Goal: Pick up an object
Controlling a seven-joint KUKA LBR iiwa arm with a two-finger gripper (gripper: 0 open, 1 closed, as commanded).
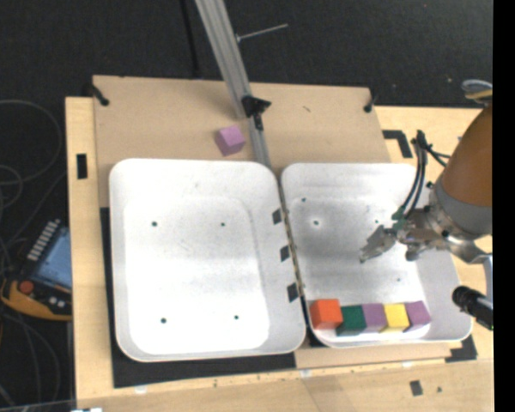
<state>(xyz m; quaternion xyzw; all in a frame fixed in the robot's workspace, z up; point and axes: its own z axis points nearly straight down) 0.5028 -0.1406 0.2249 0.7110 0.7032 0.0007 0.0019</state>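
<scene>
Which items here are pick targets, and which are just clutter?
Job: orange block, green block, purple block, yellow block, end purple block, right bin, gripper.

Lying about: stray purple block on board, left bin, handheld pendant.

5 blocks [371, 316] in row, R bin [343, 187] front edge | 1 block [231, 140] behind L bin [146, 187], prob. on bench [154, 110]

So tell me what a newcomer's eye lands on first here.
First, the row of coloured blocks along the near edge of the right bin: orange block, green block, purple block, yellow block, another purple. Then the arm's hand hanging over that bin's middle, above the row. Last, a stray purple cube on the board behind the left bin.
</scene>
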